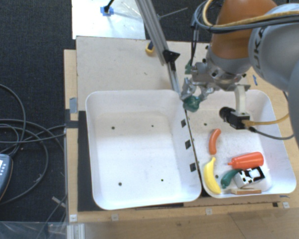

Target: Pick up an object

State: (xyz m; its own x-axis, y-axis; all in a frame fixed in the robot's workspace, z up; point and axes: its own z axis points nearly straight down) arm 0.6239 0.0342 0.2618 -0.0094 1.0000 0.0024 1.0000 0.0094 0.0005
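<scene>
One small teal-green rounded object [192,103] sits gripped between your two-finger gripper [193,97] jaws above the bins' dividing wall, so you next need a steady lift clear.

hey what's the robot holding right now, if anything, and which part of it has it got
The tool appears to hold a small teal-green object by its top, above the bins' dividing wall. What the object is cannot be told.
</scene>
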